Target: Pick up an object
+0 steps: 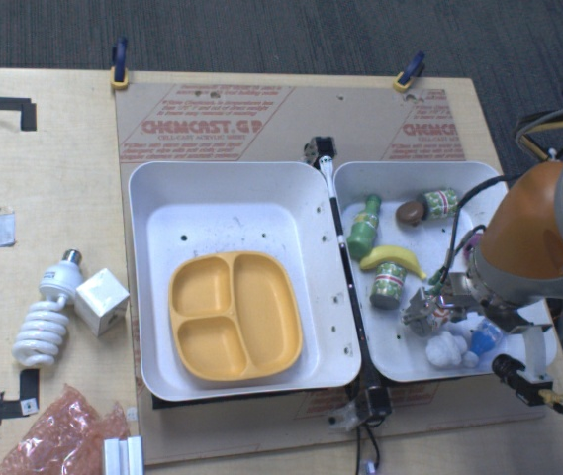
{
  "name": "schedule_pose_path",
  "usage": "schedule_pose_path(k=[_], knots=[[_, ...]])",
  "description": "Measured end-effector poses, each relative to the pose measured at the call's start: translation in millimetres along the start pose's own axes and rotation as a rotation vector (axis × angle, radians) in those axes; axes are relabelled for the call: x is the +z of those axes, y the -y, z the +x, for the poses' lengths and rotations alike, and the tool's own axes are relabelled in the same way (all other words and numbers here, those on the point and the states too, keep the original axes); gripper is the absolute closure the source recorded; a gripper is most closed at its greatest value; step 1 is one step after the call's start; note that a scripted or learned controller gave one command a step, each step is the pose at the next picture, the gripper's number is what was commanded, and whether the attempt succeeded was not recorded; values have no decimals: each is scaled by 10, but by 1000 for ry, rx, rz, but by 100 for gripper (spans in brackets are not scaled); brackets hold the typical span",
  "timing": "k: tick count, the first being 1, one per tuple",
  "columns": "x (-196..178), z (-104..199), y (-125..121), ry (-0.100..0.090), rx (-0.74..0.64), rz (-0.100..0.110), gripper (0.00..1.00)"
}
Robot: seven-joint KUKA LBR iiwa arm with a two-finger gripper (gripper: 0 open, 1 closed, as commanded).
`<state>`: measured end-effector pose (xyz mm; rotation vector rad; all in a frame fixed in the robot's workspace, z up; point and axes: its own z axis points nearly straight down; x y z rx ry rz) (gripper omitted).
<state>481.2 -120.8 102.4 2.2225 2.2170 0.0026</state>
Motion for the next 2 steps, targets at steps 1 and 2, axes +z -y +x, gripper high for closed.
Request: schedule_pose_path(k=[1, 2], knots=[[-901, 300, -163, 1, -3, 0, 100], [-896, 697, -260, 0, -4, 3, 100]])
